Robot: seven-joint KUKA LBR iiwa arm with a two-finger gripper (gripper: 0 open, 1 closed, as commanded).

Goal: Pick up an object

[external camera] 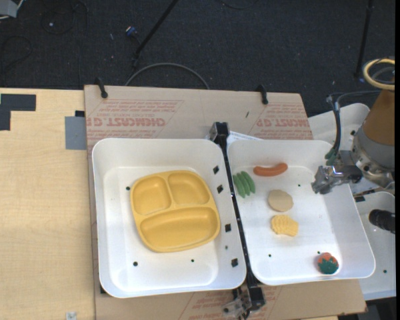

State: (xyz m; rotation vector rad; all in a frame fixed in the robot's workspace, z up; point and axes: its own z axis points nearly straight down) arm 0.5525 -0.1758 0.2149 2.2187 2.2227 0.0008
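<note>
Two shallow white bins sit side by side on the desk, over a sheet of brown cardboard. The left bin holds a yellow divided tray, lying flat and slightly turned, with three compartments.

The right bin carries the small things. A red-orange sausage lies near the far wall. Just left of it, close to the divider between the bins, is a green pea pod bundle. A tan round piece lies near the middle, and a yellow ridged piece sits just in front of it, close but apart. A small red and green item rests in the near right corner, well apart from the others.

The arm reaches in from the right, and its pincer hangs over the right side of the right bin, near the far edge. Nothing is visible between its tips; how far open it stands cannot be told at this size
</note>
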